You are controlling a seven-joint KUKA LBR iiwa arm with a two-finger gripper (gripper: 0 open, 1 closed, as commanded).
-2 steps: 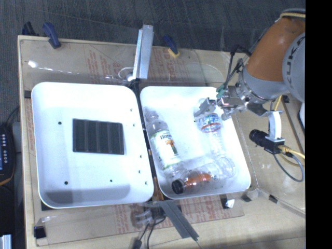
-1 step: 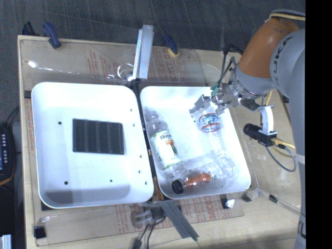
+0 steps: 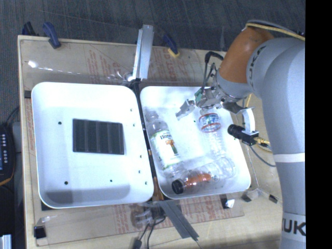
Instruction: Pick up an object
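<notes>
Light even, moderately bright, seemingly from overhead. White bins (image 3: 83,144) near blown out; left bin floor shows little texture, soft grey shadow along its lower inner wall. Glare patches on clear plastic sheet (image 3: 67,69) over table (image 3: 31,56) top edge. Clear bottles (image 3: 213,134) in right bin low-contrast, outlines hard to trace. Overall slightly soft, grainy; dark floor (image 3: 104,4) underexposed.
</notes>
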